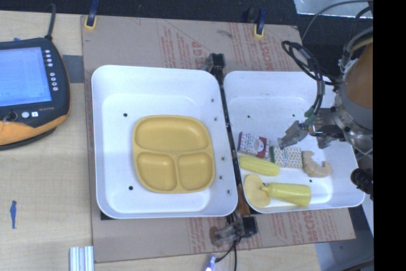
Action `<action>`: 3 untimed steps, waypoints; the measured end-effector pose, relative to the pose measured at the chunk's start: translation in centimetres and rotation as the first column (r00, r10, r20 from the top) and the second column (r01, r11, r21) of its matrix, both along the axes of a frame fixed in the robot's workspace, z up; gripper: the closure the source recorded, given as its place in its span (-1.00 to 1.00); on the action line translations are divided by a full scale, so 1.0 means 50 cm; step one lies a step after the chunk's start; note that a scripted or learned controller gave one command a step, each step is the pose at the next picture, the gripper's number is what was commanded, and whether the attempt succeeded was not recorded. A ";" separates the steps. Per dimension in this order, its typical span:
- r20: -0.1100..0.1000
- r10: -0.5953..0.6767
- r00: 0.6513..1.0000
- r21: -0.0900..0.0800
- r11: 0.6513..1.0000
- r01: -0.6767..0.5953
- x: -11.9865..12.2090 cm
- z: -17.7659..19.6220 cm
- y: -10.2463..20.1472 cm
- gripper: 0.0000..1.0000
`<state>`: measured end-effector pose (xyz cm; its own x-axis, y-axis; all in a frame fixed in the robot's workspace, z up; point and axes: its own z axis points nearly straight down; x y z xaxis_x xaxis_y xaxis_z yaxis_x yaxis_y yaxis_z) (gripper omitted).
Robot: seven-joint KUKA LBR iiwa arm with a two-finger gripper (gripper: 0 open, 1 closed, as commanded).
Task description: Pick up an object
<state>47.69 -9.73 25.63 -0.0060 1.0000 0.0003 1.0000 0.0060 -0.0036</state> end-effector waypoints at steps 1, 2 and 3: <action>-0.003 -0.001 1.000 -0.001 1.000 0.001 0.090 -0.189 -0.012 -1.00; 0.006 -0.003 1.000 -0.002 1.000 0.003 0.098 -0.320 0.008 -1.00; 0.014 -0.003 1.000 -0.005 1.000 0.003 0.198 -0.317 -0.162 -1.00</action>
